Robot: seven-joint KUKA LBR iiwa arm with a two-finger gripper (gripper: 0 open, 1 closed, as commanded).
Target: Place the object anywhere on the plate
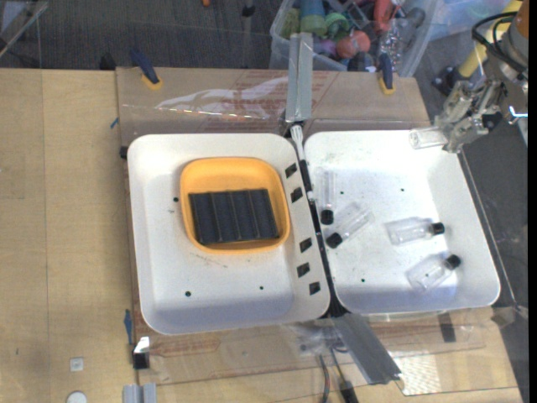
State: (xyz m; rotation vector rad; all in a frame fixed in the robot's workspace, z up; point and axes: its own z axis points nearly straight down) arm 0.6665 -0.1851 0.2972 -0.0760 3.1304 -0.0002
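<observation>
An orange plate (191,183) lies in the left bin (151,225), with a black ridged block (233,217) resting flat on it. Several clear vials with black caps lie in the right bin (377,170), among them one (411,230) at mid right and one (430,271) near the front. My gripper (453,134) hangs over the right bin's far right corner. A clear vial (425,138) sticks out to the left from between its fingers, raised at the bin's rim.
A row of black tabs (302,225) runs along the divider between the bins. A metal bar (299,74) stands behind the divider. A clear tub of coloured toys (352,15) sits beyond the bench. The grey arm (503,57) enters at the top right.
</observation>
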